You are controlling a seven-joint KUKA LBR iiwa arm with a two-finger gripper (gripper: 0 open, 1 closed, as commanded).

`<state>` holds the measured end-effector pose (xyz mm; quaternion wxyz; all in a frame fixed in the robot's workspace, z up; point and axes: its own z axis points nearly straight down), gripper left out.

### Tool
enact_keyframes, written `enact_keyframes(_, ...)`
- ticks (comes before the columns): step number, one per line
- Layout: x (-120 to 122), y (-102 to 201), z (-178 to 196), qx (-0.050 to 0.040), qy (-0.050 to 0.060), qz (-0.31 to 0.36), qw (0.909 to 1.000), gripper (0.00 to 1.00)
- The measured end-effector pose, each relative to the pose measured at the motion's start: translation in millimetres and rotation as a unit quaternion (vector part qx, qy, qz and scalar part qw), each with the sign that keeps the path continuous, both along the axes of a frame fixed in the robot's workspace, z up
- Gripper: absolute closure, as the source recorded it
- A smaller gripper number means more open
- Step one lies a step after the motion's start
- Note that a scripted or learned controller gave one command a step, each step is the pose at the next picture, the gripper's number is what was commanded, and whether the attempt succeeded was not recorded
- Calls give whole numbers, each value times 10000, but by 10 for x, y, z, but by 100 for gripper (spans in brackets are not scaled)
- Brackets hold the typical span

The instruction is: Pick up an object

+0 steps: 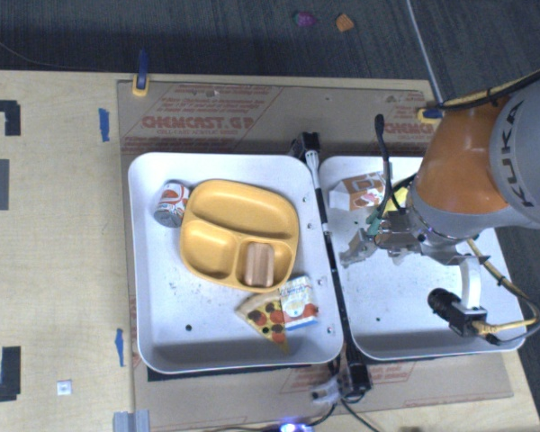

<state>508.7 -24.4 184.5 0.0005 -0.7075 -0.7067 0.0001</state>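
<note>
Closest to the lens: grey KUKA arm (486, 178) with orange band, reaching in from the right over the right bin (405, 331). Gripper (355, 252) low over that bin's left part, near the divide; cannot tell how far open, nothing seen in its grasp. Just above it in the view, apart from it, small white-and-orange carton (360, 191) in the bin's upper left corner. Left bin (162, 313): yellow divided plate (225, 214) with a sausage (257, 264) in one lower compartment, soda can (171, 203) touching the plate's upper left edge, toy pizza slice (265, 315) and small packet (297, 300) just below the plate.
</note>
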Motion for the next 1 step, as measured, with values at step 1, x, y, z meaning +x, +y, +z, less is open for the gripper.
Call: enact_keyframes(1,-93,-655,-889,-5,-14,6,10000,0)
